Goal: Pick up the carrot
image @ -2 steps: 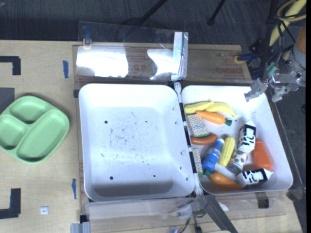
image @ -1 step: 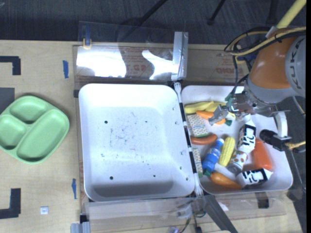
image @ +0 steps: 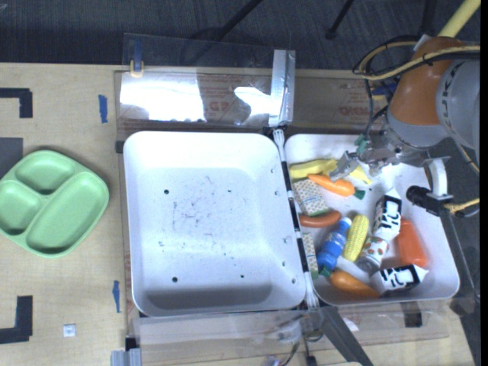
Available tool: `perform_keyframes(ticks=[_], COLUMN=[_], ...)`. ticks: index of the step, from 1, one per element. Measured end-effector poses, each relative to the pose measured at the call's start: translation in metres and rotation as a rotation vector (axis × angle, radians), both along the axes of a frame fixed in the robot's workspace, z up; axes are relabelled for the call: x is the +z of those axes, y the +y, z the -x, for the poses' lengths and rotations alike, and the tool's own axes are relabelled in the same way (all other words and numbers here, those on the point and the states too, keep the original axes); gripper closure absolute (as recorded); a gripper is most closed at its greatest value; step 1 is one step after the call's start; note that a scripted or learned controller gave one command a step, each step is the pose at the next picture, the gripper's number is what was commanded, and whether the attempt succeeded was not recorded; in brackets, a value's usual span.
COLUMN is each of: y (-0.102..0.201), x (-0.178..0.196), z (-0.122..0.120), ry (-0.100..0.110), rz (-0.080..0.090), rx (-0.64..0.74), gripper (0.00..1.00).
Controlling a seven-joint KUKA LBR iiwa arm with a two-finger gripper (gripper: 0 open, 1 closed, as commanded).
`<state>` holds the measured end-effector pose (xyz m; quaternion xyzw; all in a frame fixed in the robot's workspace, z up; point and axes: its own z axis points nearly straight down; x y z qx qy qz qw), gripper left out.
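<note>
1. Hovering over the right bin point(image: 450, 280), jaws point(image: 358, 158) of the grey arm point(image: 438, 97); opening impossible to tell.
2. Lying just beside the jaws, carrot point(image: 332, 184), near the bin's left wall, among a corn cob point(image: 356, 236), blue bottle point(image: 333, 248).
3. Resting apart on the counter point(image: 61, 82), green tray point(image: 50, 202).

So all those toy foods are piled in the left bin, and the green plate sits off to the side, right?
Not quite: the camera view shows the toy foods piled in the right bin, not the left bin. The green plate does sit off to the side.
</note>
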<state>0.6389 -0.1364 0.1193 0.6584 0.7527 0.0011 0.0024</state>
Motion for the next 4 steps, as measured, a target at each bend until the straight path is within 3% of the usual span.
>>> perform_keyframes(ticks=[1, 2, 3, 4], y=[0.0, -0.018, -0.001, -0.024], x=[0.0, -0.013, 0.037, 0.064], z=[0.0, -0.005, -0.007, -0.022], ry=[0.0, -0.021, -0.001, -0.001], rz=[0.0, 0.0, 0.002, 0.003], rx=[0.0, -0.007, 0.373, 0.322], gripper=[0.0, 0.0, 0.0, 0.0])
